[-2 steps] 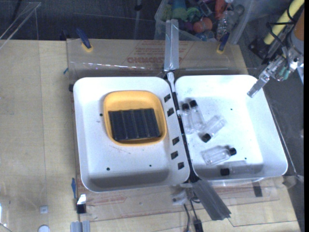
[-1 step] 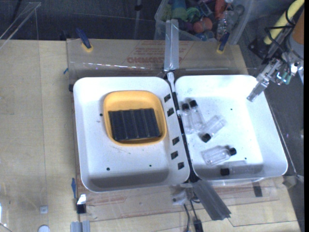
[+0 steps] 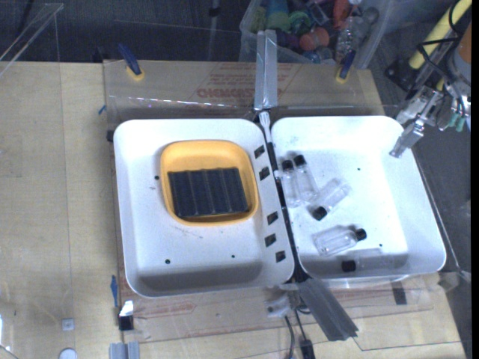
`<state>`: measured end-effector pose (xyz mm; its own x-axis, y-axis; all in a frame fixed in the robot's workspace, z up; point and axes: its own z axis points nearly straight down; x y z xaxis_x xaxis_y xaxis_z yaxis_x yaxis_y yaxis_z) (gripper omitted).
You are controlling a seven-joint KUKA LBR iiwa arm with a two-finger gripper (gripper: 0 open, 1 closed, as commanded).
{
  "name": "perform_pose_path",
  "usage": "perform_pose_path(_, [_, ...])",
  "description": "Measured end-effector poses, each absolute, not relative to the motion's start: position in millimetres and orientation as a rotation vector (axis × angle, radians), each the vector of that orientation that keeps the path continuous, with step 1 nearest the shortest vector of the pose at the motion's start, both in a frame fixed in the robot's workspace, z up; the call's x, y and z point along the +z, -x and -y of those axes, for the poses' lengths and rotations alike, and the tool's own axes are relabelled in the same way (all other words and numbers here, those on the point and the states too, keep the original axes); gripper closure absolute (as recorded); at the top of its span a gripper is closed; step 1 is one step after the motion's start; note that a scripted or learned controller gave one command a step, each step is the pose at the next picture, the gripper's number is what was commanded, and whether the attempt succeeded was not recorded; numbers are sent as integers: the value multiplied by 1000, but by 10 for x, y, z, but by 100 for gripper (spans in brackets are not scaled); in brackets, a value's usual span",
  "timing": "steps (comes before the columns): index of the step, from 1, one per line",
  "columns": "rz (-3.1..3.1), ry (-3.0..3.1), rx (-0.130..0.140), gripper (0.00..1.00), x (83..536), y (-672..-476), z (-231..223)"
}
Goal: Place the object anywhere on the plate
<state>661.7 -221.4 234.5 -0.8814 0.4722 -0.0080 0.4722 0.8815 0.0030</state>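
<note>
While the arm (image 3: 456, 58) hangs past the right bin's (image 3: 419, 193) far corner, the left bin (image 3: 135, 200) holds the yellow plate (image 3: 174, 159), a dark grate covering its floor. Clear vials (image 3: 338, 238) lie scattered in the right bin, none picked. End effector (image 3: 410, 134): finger state cannot be told.

Yellow plate (image 3: 169, 158) with dark ridged insert in left bin, clear black-capped bottles (image 3: 338, 238) lying in right bin
</note>
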Motion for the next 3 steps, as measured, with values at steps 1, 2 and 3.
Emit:
perform_pose_path(1, [-3124,-295,3,0,2238,-6609,2217])
perform_pose_path(2, [-3130,-86,0,0,2492,-6529,2213])
perform_pose_path(3, [-3123,218,-1,0,2526,-6620,2213])
